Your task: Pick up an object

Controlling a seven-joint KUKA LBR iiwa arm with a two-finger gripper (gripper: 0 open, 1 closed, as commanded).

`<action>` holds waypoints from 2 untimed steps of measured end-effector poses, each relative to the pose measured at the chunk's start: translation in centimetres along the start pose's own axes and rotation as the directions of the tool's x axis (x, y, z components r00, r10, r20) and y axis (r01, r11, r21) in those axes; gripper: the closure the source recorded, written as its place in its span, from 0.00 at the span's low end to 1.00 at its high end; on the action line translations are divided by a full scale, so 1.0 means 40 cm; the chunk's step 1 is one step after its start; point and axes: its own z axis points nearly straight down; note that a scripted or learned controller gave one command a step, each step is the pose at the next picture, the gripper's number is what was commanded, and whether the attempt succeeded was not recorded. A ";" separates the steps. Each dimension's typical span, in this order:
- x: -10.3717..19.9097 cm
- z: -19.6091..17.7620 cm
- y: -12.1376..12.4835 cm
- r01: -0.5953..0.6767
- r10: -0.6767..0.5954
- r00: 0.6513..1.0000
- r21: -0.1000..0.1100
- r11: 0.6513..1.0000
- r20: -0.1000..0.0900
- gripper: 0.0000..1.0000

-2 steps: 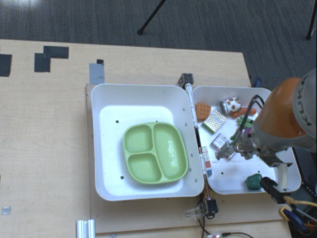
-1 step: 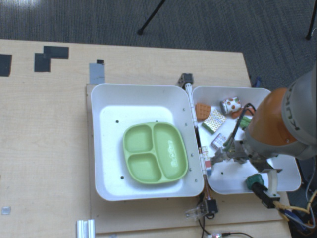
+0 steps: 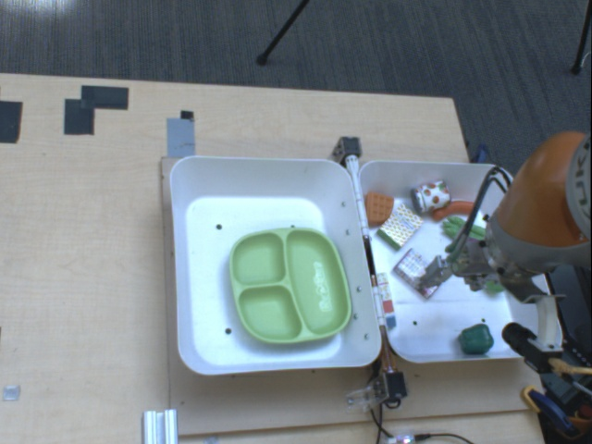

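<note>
I am reaching in from the right of the frame, and my gripper (image 3: 442, 274) is hanging low over the right bin (image 3: 435, 339), at the centre right of the picture. Whether it is spread or pressed together I cannot tell; the wrist and cabling are covering that part.

A small silver packet (image 3: 415, 273) with reddish print is lying tilted on the bin floor just beside the gripper, on its left, possibly touching it; I cannot confirm contact. Nothing is visibly sitting between my gripper's tips.

Other contents of the right bin: an orange piece (image 3: 377, 207) is lying near the upper left corner, with a checkered packet (image 3: 400, 224) touching or just beside it. A small red-and-white object (image 3: 431, 195) is resting near the upper rim. A green item (image 3: 462, 227) is partly passing behind my wrist. A dark green lump (image 3: 476, 339) is sitting well apart, near the lower right corner.

In the left bin (image 3: 199, 276), a light green divided plate (image 3: 290, 286) with three compartments is lying flat, lower centre.

Both bins are resting on the pale wooden bench (image 3: 83, 276). The print on the packets is too small to read.
</note>
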 end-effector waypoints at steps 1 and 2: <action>0.032 0.182 0.002 -0.005 0.005 1.000 -0.006 1.000 0.005 0.00; 0.018 0.024 0.000 0.001 -0.001 1.000 0.000 1.000 0.000 0.00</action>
